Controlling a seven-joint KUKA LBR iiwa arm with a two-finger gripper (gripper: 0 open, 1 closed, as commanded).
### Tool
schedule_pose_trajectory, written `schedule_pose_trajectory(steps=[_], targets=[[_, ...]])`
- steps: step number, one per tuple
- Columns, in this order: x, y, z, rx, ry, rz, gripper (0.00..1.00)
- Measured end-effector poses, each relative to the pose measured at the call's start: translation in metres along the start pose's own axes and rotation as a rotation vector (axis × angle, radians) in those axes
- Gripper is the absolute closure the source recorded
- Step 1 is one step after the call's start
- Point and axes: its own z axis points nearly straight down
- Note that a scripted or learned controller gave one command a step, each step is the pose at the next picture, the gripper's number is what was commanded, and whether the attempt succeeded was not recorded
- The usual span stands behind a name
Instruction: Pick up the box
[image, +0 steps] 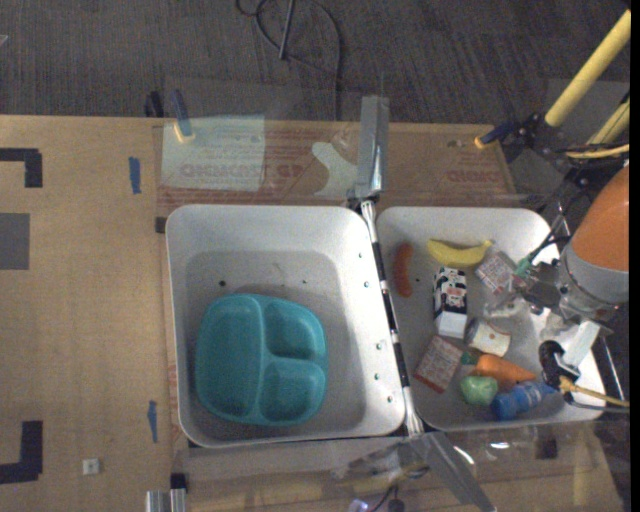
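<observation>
A small black-and-white box (451, 293) stands in the right bin (420, 225), near its middle. A flat reddish-brown box (438, 362) lies closer to the front, just left of a green item. The arm, with its orange band (608, 240), reaches in over the bin's right rim. My gripper (522, 284) hangs low over the right half of the bin, beside a crinkled clear packet (495, 269). It sits a short way right of the black-and-white box and is not touching it. Nothing shows as held.
The right bin also holds a banana (459, 250), an orange-red sausage (402, 270), a white block (490, 338), a carrot (506, 370), a green item (479, 389) and a blue bottle (520, 400). A teal divided plate (262, 357) lies in the left bin (190, 260).
</observation>
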Motion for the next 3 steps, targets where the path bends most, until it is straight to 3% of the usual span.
schedule_pose_trajectory(steps=[1,2,3], targets=[[0.024,0.071,0.024,0.001,0.007,0.216,0.0],[0.022,0.071,0.014,-0.001,0.001,0.215,1.0],[0.06,0.121,-0.105,-0.001,0.0,0.376,1.0]])
